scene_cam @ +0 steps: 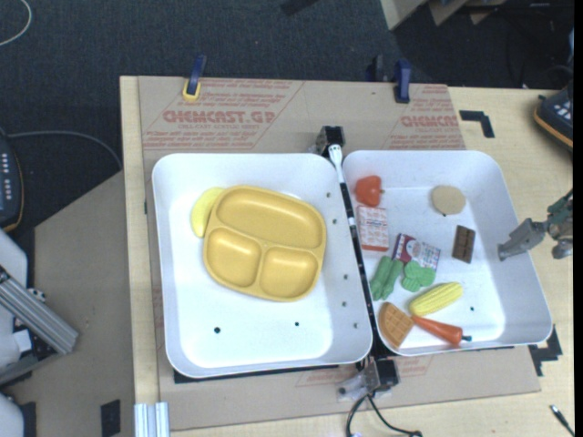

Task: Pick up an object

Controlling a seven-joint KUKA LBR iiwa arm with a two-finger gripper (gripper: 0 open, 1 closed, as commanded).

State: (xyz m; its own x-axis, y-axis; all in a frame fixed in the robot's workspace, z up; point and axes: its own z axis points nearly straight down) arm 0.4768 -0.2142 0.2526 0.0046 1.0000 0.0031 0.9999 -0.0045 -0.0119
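The right bin (pixel 510 309) holds several toy foods: a red tomato (pixel 368 189), a round tan cookie (pixel 447 199), a brown chocolate bar (pixel 464 242), a red and white packet (pixel 372 228), a corn cob (pixel 435 296) and a carrot (pixel 438 329). My gripper (pixel 536 246) reaches in from the right edge and hangs over that bin's right rim. It is open, with nothing between its fingers. The chocolate bar lies a short way to its left.
The left bin (pixel 182 271) holds a yellow divided plate (pixel 264 242) with a yellow banana-like piece (pixel 201 210) tucked under its left side. Green toy vegetables (pixel 385 278) and a tan waffle-like piece (pixel 393 324) crowd the right bin's lower left.
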